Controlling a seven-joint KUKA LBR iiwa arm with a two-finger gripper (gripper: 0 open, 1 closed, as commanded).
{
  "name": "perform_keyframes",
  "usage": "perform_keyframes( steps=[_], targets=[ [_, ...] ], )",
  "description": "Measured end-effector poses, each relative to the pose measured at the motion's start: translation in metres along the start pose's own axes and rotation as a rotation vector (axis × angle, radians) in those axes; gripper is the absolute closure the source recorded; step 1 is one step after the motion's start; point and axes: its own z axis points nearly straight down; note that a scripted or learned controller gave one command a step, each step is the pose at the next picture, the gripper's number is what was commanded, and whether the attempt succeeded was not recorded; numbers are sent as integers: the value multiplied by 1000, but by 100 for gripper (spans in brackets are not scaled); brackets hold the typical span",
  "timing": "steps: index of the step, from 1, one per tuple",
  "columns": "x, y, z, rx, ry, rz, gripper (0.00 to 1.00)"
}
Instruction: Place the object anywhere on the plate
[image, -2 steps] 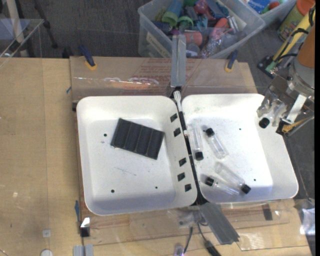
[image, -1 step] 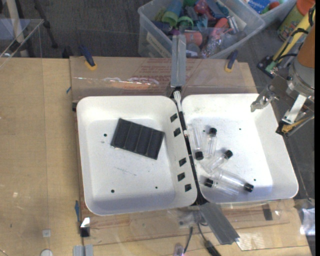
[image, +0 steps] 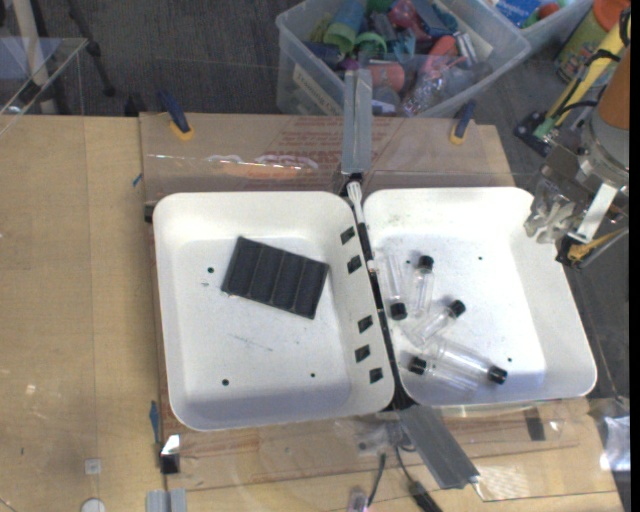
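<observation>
Here the task appears to stand at its start. The dark ribbed plate (image: 275, 277) lies flat in the left bin (image: 180, 385), toward its 11 o'clock region, and bears nothing. The objects, several clear vials with black caps (image: 455, 364), lie scattered in the right bin (image: 560, 370), mostly from its centre toward 6 o'clock; some touch or overlap one another. The gripper (image: 556, 215) hangs at the right bin's 2 o'clock corner, over the rim, with nothing visible between its parts; whether it is wide or narrow cannot be told at this angle. The vials lie toward 8 o'clock of the gripper, well apart from it. Picking, carrying and placing all remain to be done.
</observation>
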Motion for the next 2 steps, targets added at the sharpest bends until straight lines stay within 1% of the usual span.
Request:
perform_keyframes(
  steps=[1, 2],
  targets=[
    [0, 0, 0, 1, 0, 0, 0],
    [2, 0, -9, 0, -2, -5, 100]
  ],
)
